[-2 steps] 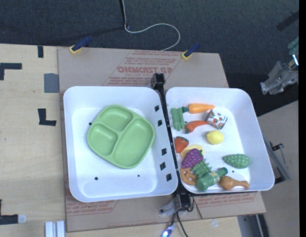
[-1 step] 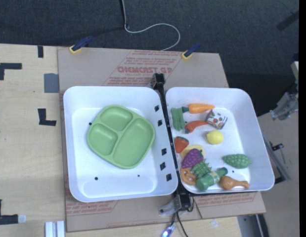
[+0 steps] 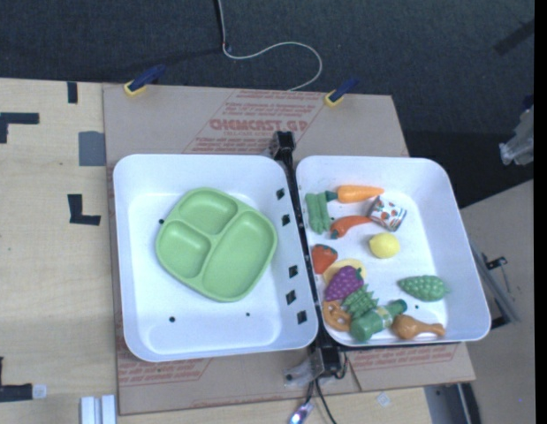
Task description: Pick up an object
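Two shallow white bins: the left bin [image 3: 211, 325] holds a green sectioned plastic plate [image 3: 217, 246]; the right bin [image 3: 432, 193] holds small toy foods [image 3: 342, 283]. The blurred tool [image 3: 517, 145] hangs at the right edge; its state cannot be told.

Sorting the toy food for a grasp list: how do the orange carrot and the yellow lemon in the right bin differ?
The carrot is orange, long and tapered, lying near the far wall; the lemon is yellow, short and rounded, nearer the bin's middle. The carrot has a green end; the lemon is one plain colour. Both lie loose in the right bin.
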